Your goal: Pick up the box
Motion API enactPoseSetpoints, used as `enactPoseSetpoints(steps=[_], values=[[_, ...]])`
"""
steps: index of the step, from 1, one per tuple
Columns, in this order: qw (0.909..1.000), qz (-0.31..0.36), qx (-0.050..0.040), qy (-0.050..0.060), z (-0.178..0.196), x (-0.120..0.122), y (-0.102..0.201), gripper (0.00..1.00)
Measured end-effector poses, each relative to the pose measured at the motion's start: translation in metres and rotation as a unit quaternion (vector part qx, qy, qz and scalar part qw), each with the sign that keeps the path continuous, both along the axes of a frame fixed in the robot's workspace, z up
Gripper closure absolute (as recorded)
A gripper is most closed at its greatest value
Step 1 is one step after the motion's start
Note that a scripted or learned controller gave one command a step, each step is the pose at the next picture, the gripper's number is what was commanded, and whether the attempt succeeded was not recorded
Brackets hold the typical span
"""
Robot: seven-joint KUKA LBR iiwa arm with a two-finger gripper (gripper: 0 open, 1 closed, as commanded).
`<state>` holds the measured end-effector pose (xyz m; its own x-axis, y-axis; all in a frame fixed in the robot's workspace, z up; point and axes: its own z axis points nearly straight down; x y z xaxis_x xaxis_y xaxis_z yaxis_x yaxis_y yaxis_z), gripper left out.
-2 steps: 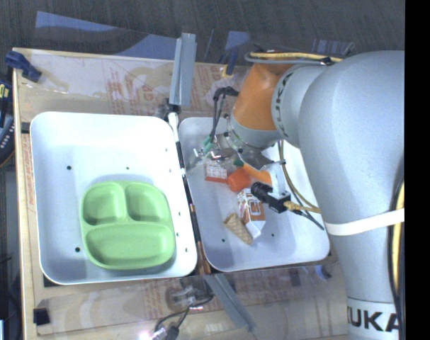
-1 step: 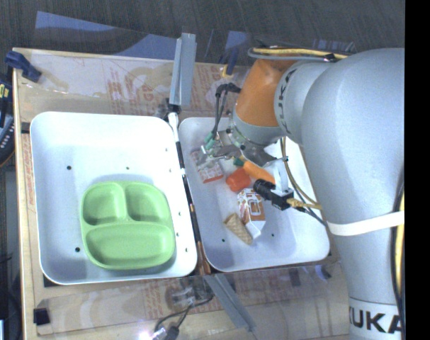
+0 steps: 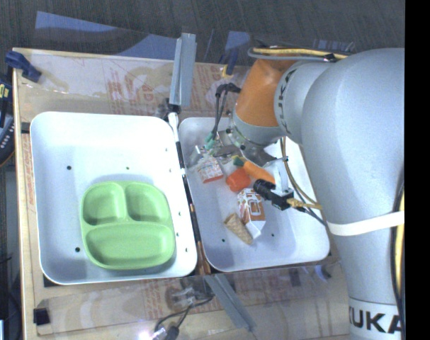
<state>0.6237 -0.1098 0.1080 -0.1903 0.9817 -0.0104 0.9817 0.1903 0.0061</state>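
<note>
A small white and orange box lies flat in the middle of the right bin. My gripper is low over the bin's far left corner, under the orange-banded wrist. It stands above a small red and white packet, and the box lies apart from it, toward the near right. The wrist body hides the gripper's tip.
An orange carrot-like piece and a tan cone-shaped item lie near the box. The left bin holds a green divided plate. The big grey arm covers the right side of the right bin.
</note>
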Motion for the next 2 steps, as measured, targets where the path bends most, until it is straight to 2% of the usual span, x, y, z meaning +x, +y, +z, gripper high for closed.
enactPoseSetpoints(steps=[1,2], values=[[1.0000,0.001,-0.0002,0.000,0.010,0.000,0.000,1.00],[0.9787,0.205,0.0030,0.004,0.147,-0.022,0.008,1.00]])
